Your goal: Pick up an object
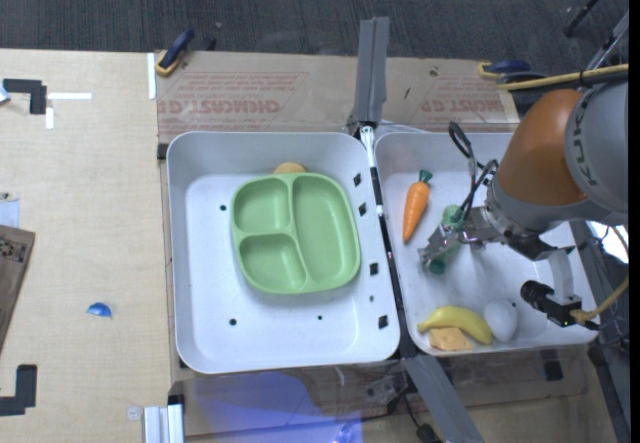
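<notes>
Over the right-hand bin (470, 146) the grey arm (590, 146) reached in from the right, its orange band (535, 161) sitting above the wrist, and the tool (441, 249) hung low near the middle of that bin. Whether it was apart or together could not be told — the dark metal parts at its tip ran together with a small green thing (452, 216) right beside it, and nothing could be seen plainly clamped there.

Just left of the tool lay a carrot (415, 210), orange with a green top (425, 175), pointing toward the bin's near side and close to the divider between the two bins. Along the near wall of the same bin lay a banana (458, 321), with a paler orange-yellow piece (450, 339) touching it underneath and a white rounded object (500, 319) just beside its right end. These three sat well apart from the tool.

The left-hand bin (200, 261) held a green divided plate (296, 232) with three compartments, set roughly in its centre and turned a little askew. A small yellow thing (290, 168) peeked out behind the plate's far edge, mostly hidden.

Both bins rested on the worktop (80, 221), pale wood to the left, with brown cardboard (260, 96) behind the bins. A small blue item (98, 310) lay on the wood — well away from either bin.
</notes>
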Robot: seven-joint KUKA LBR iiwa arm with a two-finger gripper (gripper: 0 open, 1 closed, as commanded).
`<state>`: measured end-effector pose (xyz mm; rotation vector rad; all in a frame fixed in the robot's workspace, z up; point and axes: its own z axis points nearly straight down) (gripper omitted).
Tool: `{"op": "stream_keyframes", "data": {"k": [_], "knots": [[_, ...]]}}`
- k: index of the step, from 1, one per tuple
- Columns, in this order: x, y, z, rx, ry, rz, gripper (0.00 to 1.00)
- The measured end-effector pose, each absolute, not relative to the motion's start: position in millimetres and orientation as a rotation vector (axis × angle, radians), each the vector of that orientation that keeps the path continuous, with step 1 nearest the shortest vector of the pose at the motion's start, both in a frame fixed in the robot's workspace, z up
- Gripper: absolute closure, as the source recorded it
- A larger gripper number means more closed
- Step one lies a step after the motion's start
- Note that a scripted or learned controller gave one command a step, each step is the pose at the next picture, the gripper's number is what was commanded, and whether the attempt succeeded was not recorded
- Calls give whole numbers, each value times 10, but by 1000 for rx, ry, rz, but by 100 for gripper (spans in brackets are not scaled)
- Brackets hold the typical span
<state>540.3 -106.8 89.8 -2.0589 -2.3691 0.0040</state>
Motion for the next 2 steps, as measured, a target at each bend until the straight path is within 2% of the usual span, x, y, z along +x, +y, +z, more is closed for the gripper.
{"op": "stream_keyframes", "data": {"k": [1,2], "knots": [[5395,-1079,963,-2059,-2363,8,100],[5670,-416,1893,-2132,-2304,8,100]]}}
